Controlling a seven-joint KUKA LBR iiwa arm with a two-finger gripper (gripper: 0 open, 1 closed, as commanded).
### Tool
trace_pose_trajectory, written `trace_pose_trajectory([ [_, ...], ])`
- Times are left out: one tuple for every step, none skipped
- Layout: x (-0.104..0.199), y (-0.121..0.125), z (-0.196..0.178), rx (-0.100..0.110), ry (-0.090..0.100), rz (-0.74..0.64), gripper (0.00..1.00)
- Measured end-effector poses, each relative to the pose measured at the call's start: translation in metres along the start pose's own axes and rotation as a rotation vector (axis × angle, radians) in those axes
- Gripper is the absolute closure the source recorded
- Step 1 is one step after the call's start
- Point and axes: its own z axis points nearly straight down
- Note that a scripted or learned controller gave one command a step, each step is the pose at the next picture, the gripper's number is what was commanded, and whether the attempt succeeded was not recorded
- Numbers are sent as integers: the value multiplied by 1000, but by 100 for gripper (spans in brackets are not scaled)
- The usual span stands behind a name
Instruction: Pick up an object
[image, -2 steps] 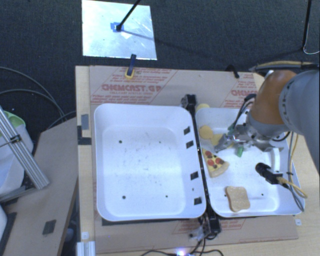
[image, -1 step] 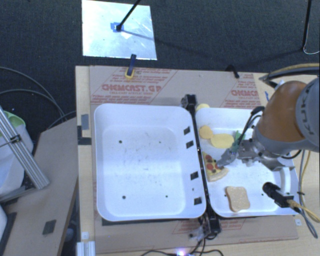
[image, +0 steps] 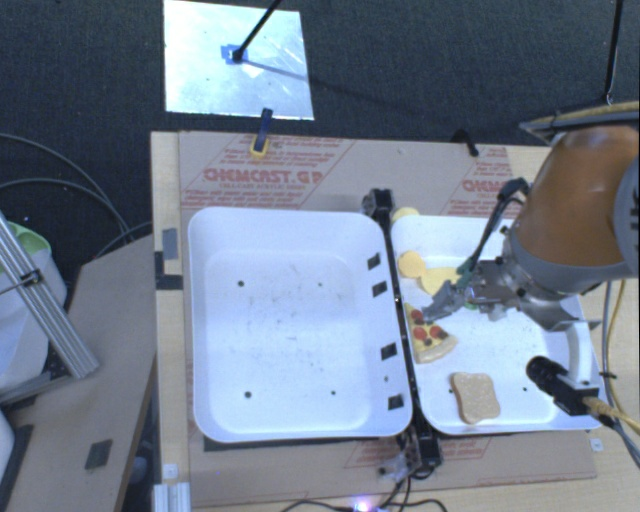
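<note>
- Tool (image: 438, 308) sat low in the right bin (image: 520, 405), right of frame centre, tips just above the pizza slice (image: 432, 340).
- Opening of the tool: could not tell; nothing seen held.
- Judged: pick not yet done; grasp and lift remained.
- Count in right bin: one pizza slice, one bread slice (image: 475, 396), two yellow pieces (image: 414, 265).
- Left bin (image: 290, 325): one.

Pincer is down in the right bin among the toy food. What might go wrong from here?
1. The pincer sits between the yellow cheese-like piece and the toy pizza slice, which lie close together; it may catch both or neither.
2. Both lie near the divider between the shallow white bins, so a finger may strike that wall.
3. The flat pizza slice may slip out.
</note>
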Motion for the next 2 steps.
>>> trace_pose_trajectory([
  [-4, 1, -5, 6, -3, 5, 100],
  [47, 18, -102, -1, -1, 1, 100],
])
